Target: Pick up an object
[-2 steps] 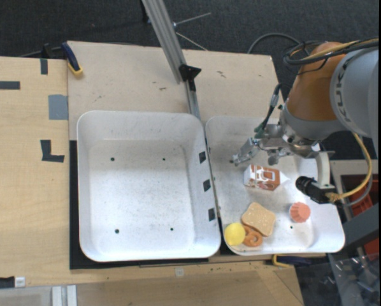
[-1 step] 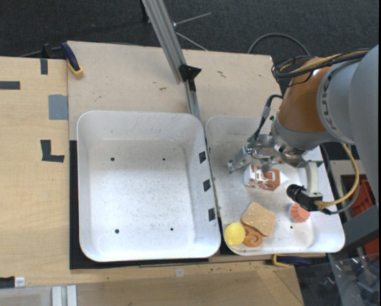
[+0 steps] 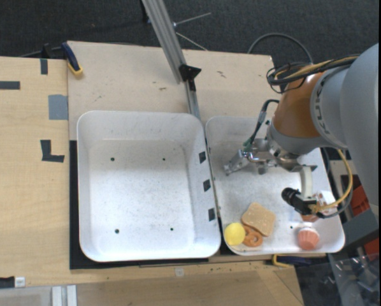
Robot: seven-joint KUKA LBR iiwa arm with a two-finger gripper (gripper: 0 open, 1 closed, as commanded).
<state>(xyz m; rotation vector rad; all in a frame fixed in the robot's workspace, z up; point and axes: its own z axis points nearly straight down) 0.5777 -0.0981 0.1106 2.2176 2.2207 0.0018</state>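
Grey arm [image 3: 343, 107] with orange band reaching in from right, over right bin [image 3: 225, 132]. Hand [image 3: 236, 166] low above bin floor, upper-middle part, fingers pointing left; open or pressed together: cannot tell, nothing visibly between them. Objects clustered at bin's near edge, well apart from hand: yellow ball [image 3: 234, 234] at left corner, tan bread slice [image 3: 259, 219] just beside it, orange ring-shaped piece [image 3: 253, 239] touching slice, pink-orange round object [image 3: 308, 238] toward right corner. Left bin [image 3: 88, 171] alongside on table [image 3: 25, 171].
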